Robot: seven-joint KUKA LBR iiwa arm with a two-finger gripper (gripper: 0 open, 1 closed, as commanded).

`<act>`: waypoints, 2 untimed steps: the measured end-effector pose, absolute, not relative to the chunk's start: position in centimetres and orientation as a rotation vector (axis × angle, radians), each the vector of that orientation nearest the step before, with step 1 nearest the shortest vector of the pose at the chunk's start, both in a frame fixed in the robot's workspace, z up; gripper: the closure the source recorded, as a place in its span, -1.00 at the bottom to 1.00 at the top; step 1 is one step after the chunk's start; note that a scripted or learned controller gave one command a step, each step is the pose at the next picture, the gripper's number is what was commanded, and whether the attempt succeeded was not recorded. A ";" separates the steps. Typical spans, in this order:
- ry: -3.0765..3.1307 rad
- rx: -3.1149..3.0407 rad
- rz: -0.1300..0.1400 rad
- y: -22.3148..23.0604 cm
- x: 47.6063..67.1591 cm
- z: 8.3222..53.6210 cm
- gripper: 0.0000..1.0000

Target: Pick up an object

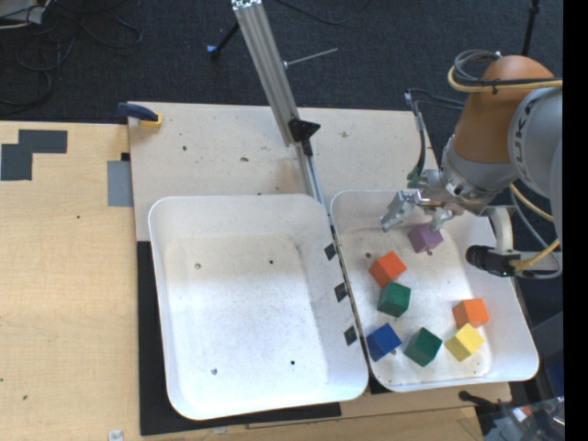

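Hand (421, 211) sits over the far part of the right bin (524, 352), purple block (424, 238) just below its fingertips; cannot tell if it is gripped or how wide the hand is. Block looks small, rigid, light, likely smooth; best pinched across two flat opposite faces.

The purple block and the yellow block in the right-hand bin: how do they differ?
The purple block lies near the far end of the right bin, just beneath the gripper; the yellow block sits near the bin's near edge, far from the gripper. The purple block stands apart from other blocks; the yellow one sits close beside an orange block and a green block. Both look like small cubes of similar size.
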State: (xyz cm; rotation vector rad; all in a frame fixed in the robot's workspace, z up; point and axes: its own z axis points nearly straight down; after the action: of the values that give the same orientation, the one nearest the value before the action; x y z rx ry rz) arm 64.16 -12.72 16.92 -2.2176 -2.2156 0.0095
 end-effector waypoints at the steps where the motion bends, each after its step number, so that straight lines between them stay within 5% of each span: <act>1: -2.216 -2.218 0.007 -12.2 64.0 12.4 -1.00; 2: -2.212 -2.226 0.003 -12.4 64.1 13.7 1.00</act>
State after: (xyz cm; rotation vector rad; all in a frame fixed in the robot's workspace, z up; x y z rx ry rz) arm 64.10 -12.36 13.71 -2.2259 -2.2121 0.0034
